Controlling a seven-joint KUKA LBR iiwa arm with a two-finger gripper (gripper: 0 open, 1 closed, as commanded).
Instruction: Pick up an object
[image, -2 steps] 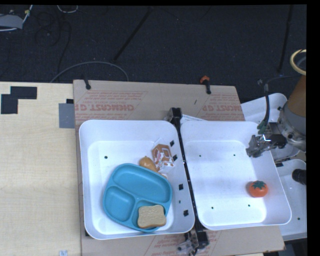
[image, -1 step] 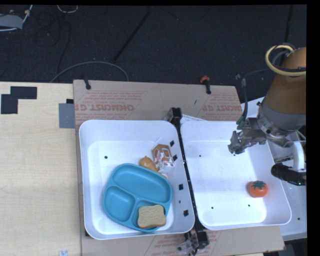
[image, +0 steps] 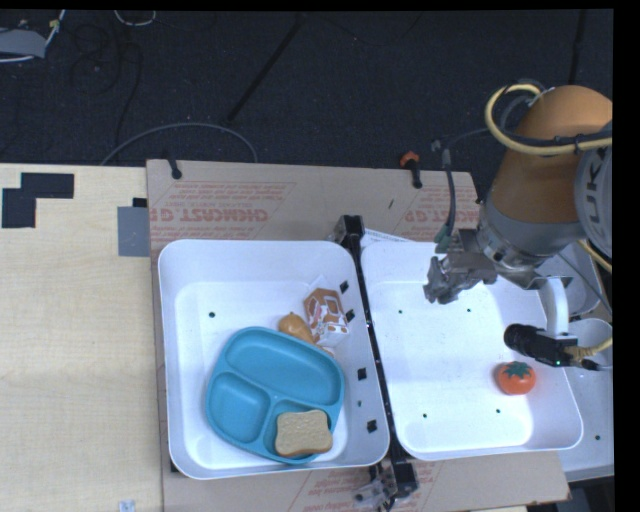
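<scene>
Pincer (image: 440, 290) hung over right bin's (image: 470, 440) upper left; whether spread or pressed together, cannot tell. Nearest candidate, orange tomato-like toy (image: 516, 377), lay in same bin, toward the lower right of the pincer, near right wall, round, no long axis.

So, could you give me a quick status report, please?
Gripper above right bin, nothing seen held. Tomato near bin's right side, untouched. Path looks clear.

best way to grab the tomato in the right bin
Take the tomato across its round body, the hand coming straight down from above. It sits alone near the right wall of the right bin, leaf cap up, so the sides are free to pinch.
</scene>
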